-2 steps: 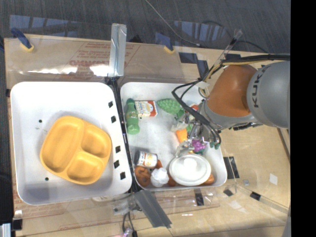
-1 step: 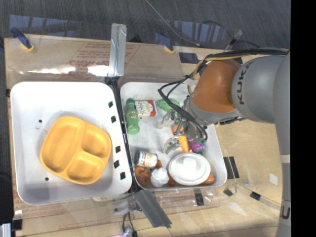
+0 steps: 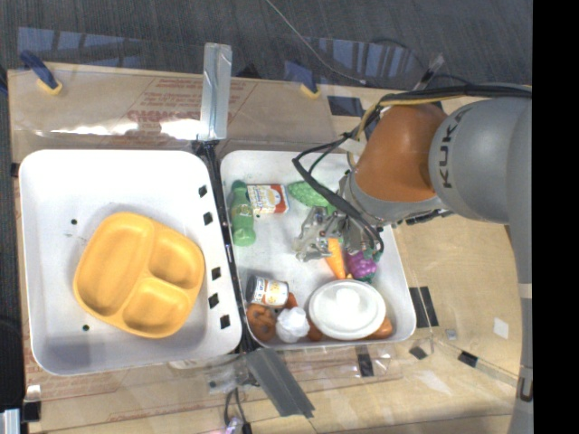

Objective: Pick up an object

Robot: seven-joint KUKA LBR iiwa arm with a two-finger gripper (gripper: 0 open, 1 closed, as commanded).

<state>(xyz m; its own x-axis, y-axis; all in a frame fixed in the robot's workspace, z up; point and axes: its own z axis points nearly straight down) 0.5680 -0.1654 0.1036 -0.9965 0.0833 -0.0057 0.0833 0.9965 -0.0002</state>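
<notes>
Under gripper (image 3: 318, 239): slim orange carrot (image 3: 336, 259).

A robotics lab — a grey KUKA arm (image 3: 479, 156) reaches over a cardboard-covered table (image 3: 452, 269) bearing two taped-down white bins (image 3: 36, 242), loose cables (image 3: 271, 12) trailing behind them.

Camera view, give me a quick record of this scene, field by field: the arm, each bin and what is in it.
arm: grey, orange band, reaching in from the right
gripper: low over the right bin, among the items
left bin: yellow divided tray
right bin: green bottle, small carton, white round lid, carrot, purple toy, small can
</notes>
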